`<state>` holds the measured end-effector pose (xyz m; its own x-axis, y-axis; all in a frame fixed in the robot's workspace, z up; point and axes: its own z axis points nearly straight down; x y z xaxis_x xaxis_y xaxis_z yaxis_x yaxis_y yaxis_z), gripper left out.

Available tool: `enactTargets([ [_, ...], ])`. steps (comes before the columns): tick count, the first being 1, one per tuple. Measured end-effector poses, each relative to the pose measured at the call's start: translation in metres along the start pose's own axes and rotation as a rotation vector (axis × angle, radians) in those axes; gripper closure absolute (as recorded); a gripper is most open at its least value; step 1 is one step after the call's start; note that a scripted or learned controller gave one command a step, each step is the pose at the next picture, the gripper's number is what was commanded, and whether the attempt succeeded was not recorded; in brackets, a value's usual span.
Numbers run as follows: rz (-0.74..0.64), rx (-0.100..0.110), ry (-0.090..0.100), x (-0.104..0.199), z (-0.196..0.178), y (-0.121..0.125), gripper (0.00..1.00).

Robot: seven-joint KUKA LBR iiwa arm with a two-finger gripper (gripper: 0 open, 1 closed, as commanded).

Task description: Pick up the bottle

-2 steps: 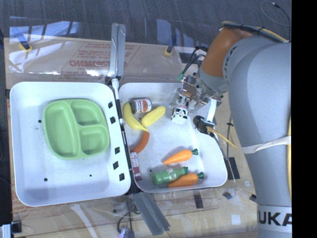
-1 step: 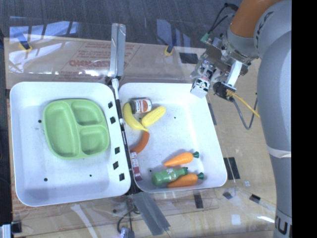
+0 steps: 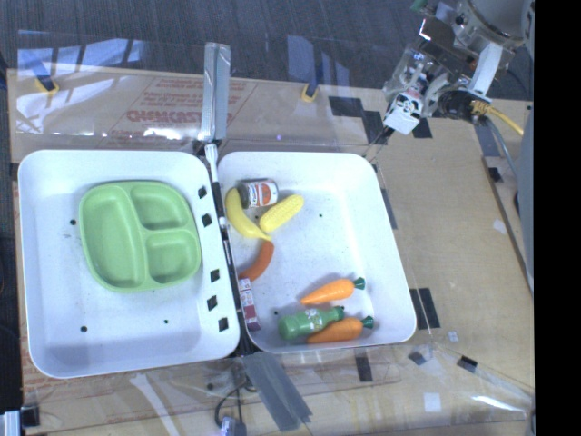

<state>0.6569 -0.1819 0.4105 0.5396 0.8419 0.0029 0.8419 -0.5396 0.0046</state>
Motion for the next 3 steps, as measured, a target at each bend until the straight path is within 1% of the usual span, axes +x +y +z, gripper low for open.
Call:
enactTargets([
  [1, -0.012, 0.017, -0.008, 0.068, 0.157, -0.046, 1.0],
  [2, -0.179, 0.003, -0.002, 0.081, 0.044, -0.052, 1.0],
  [3, -0.106, 0.003, -0.001, 0.063, -0.034, -0.041, 1.0],
])
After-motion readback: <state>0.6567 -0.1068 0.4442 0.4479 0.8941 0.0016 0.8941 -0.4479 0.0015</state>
